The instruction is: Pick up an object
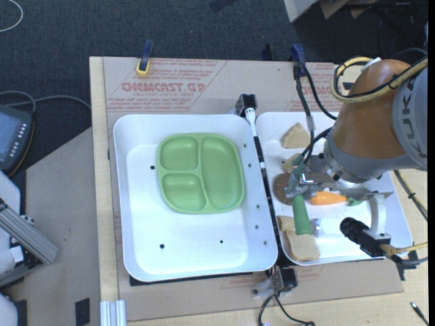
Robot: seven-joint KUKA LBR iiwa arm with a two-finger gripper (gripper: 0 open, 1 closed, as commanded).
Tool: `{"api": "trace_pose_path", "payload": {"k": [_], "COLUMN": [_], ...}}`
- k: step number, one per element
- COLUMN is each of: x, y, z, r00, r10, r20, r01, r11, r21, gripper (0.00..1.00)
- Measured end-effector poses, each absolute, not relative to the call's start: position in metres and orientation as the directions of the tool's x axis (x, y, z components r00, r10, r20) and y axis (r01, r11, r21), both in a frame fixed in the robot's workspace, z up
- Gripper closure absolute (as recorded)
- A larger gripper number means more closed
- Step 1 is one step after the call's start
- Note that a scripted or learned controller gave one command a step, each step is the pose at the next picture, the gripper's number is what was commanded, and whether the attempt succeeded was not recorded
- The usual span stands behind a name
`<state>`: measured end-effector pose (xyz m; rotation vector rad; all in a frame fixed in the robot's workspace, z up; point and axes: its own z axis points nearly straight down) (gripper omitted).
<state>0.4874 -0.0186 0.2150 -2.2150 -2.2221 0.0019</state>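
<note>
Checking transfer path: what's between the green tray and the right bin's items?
Bare left-bin floor, then the two bins' touching rims, in the camera view.

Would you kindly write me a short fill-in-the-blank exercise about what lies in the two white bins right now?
1. The green divided plastic tray lies in the ____ white bin.
2. That tray has ____ compartments.
3. The grey arm with the orange band hangs over the ____ white bin.
4. The small carrot-shaped piece in that bin is ____ in colour.

Missing words: left; three; right; orange
</note>
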Motion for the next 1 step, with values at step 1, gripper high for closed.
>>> {"api": "trace_pose_path", "payload": {"k": [1], "x": [0.4972], "y": [-0.0229], "z": [0.2165], "r00": [-0.001], "r10": [1.000], "r20": [-0.001], "r01": [1.000], "r11": [0.001], "r21": [0.002], "gripper": [1.00]}}
